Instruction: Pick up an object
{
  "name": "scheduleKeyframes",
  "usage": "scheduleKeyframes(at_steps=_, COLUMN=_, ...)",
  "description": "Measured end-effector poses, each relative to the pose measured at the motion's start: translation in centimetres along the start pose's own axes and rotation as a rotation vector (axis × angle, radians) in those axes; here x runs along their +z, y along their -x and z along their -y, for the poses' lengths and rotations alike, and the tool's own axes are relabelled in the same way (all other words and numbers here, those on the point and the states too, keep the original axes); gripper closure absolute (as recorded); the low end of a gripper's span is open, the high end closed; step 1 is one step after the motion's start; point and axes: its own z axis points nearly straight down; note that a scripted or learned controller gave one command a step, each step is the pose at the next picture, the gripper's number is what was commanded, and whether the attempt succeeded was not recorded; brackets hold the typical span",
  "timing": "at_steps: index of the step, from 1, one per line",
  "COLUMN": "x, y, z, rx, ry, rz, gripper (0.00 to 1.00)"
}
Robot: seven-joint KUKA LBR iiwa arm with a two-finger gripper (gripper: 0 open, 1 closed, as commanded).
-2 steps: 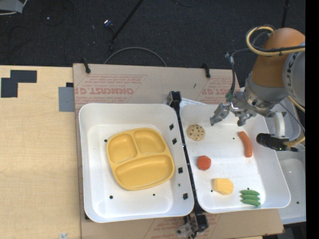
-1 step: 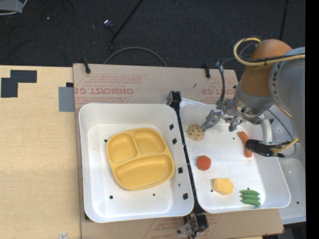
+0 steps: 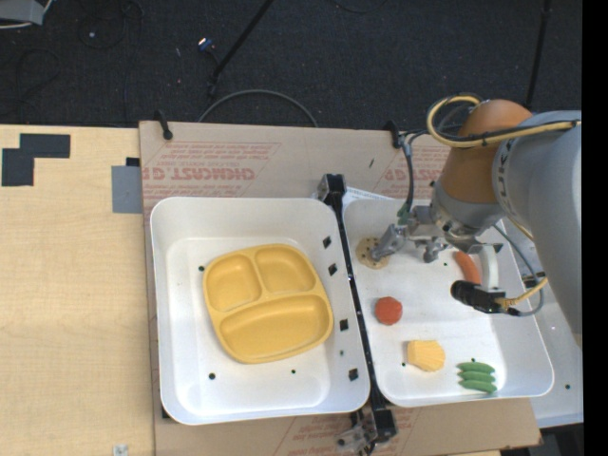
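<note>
Hovering low in the right bin [image 3: 532, 369], gripper [image 3: 391, 245] sits just beside the tan cookie [image 3: 371, 252] to its left; grip state indeterminate, red tomato [image 3: 388, 310] below.

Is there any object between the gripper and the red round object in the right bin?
Nothing visible. The gripper is above the red round object, with bare bin floor between. The tan disc lies left of the gripper, off that path.

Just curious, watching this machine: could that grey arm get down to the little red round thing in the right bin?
Probably yes. The red round thing lies alone on the right bin's floor, apart from the yellow piece and the orange piece, with nothing over it. The gripper hangs close by.
</note>
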Motion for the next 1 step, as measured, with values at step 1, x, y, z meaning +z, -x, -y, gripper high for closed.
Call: scheduleKeyframes(at_steps=1, x=-1.49, y=-0.05, z=-0.19, rx=0.000, ry=0.004, rz=-0.002, gripper=1.00)
